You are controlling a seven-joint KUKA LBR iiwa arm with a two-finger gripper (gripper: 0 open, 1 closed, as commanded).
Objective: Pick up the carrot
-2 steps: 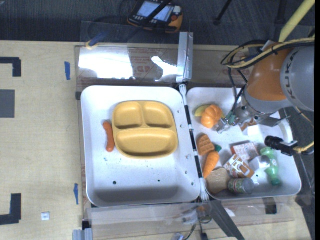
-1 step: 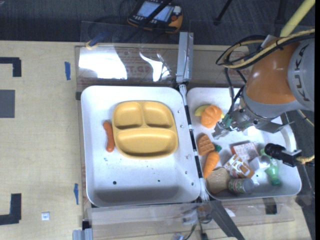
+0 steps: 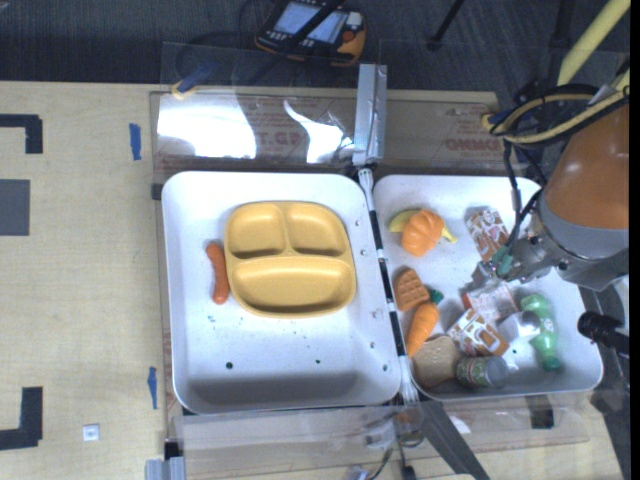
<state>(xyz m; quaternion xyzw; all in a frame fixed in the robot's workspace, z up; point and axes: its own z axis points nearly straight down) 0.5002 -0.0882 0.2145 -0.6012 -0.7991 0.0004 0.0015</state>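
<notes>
One carrot (image 3: 422,326) lies to my gripper's (image 3: 497,267) left in the right bin (image 3: 580,380), long axis running up-down in view with a slight lean; whether I'm clenched or released, I can't tell.

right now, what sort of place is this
Most likely a robot lab test bench. A wooden bench top holds two white bins filled with toy food, such as a plastic carrot and a yellow divided plate. A control pendant and cables lie on the floor behind.
</notes>
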